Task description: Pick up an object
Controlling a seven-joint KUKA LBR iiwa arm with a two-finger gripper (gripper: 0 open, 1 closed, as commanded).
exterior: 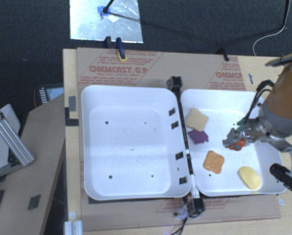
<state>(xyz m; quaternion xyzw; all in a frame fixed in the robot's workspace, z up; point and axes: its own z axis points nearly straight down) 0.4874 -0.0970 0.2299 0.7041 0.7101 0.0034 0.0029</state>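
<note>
Red object (238, 144): small, in the right bin (219, 98), touching the gripper (232, 142); probably light, best pinched across its middle.
Gripper grip: cannot tell.
Nearby: orange piece (214, 161), purple piece (198, 136), tan piece (196, 119), yellow piece (249, 176).

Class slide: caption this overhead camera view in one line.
Gripper low in right bin over a red item, near tan, purple, orange, yellow pieces.

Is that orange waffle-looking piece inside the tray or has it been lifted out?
Inside. The orange piece lies flat on the floor of the right bin, between the purple piece and the yellow piece, apart from the gripper.
</note>
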